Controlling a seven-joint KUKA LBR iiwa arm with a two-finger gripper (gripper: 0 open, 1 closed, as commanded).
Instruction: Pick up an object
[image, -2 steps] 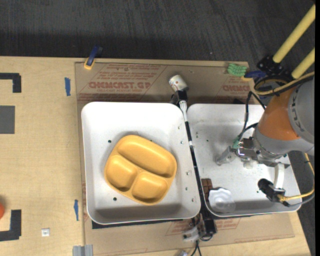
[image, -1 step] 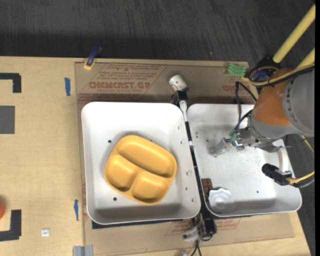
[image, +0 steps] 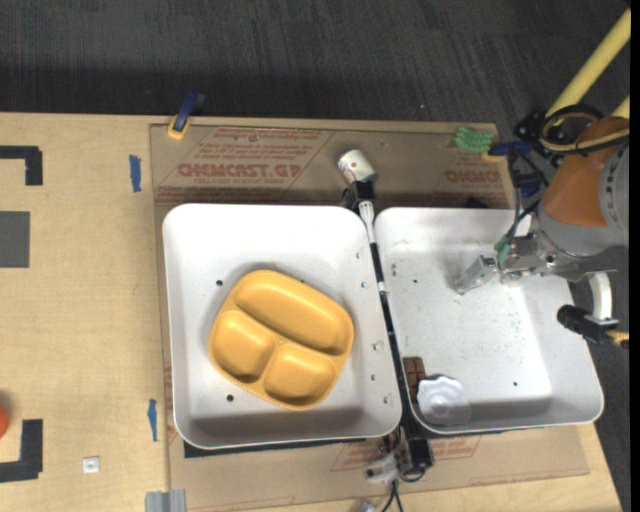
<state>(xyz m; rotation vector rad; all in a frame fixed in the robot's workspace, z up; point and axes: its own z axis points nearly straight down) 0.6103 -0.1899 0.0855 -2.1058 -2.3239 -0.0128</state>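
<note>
Grey arm (image: 585, 215) over right bin (image: 520, 385)

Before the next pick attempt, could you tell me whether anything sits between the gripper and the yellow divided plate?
Yes: the gripper is over the right bin, the yellow plate lies in the left bin, and their adjoining rims stand between.

Below and left of the gripper (image: 470, 275), open floor of the right bin (image: 530, 400) is offered; passage is narrowed only by a clear lid (image: 442, 396) at its far lower-left corner.
</note>
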